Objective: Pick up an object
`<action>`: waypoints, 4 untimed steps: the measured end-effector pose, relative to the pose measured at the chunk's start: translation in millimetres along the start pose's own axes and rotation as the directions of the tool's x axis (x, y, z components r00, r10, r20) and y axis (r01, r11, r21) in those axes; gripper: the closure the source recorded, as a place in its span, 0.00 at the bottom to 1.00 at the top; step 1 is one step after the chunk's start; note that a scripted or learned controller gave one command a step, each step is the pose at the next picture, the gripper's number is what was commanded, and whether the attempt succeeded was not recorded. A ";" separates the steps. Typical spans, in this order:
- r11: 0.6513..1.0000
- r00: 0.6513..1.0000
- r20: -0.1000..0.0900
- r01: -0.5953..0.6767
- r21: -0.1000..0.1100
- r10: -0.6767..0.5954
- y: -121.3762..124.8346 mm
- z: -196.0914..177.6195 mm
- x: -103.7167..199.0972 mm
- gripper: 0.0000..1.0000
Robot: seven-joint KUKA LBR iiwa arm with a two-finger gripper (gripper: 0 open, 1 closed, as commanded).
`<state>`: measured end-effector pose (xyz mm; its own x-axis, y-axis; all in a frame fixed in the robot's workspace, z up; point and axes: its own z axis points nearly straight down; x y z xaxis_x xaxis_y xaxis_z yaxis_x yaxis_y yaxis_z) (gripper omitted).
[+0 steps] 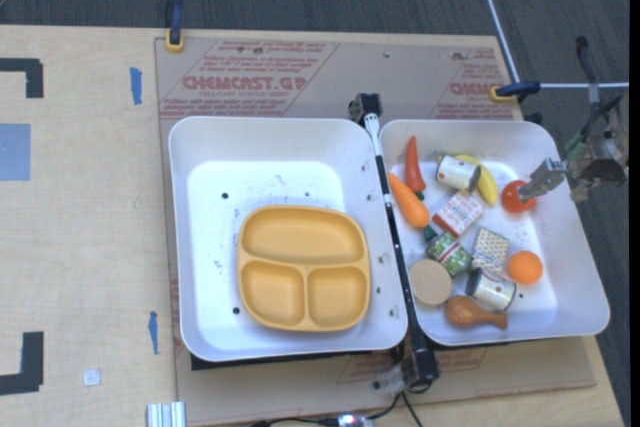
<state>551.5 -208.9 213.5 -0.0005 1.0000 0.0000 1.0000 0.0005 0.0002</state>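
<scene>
Your gripper (545,178) hangs at the right bin's (590,300) far right edge, touching the tomato (514,197); I cannot tell its opening. That round tomato could roll off toward the banana (487,185)

A single fixed camera looks down at a slant from above the light wooden bench (80,245), framing both shallow white bins (200,215) from moderate height.
</scene>
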 end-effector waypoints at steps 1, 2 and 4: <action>1.000 1.000 -0.002 0.003 -0.004 -0.003 20.4 102.3 -12.6 0.00; 1.000 1.000 0.001 0.000 -0.004 0.000 -0.4 127.2 52.4 0.00; 1.000 1.000 0.002 -0.001 -0.007 0.001 0.3 116.9 52.1 0.00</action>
<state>551.9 -156.8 96.6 0.0008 1.0000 -0.0018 1.0000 -0.0008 0.0068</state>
